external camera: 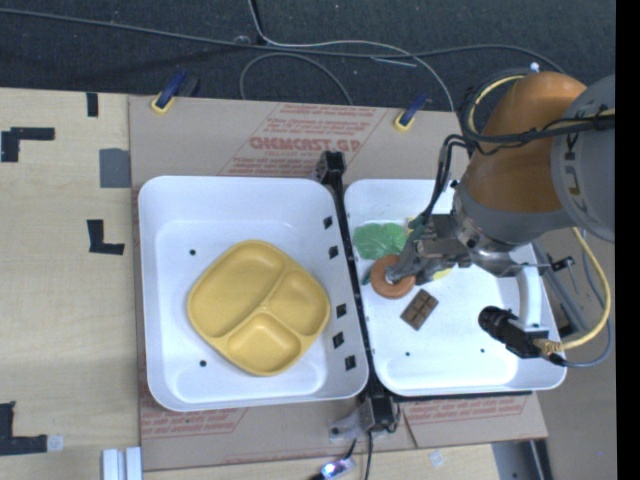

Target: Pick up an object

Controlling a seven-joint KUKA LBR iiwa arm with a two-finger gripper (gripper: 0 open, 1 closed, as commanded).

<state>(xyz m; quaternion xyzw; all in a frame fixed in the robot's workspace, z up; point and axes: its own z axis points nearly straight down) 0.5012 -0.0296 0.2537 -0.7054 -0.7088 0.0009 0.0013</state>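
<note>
The orange ring [391,277], in the right bin [450,368] near its left wall, looks light and stiff, best pinched across its rim, and the tool [408,265] is over it, its opening impossible to tell.

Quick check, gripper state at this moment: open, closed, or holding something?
Gripper: cannot be told; it sits low over the orange ring in the right bin.
</note>
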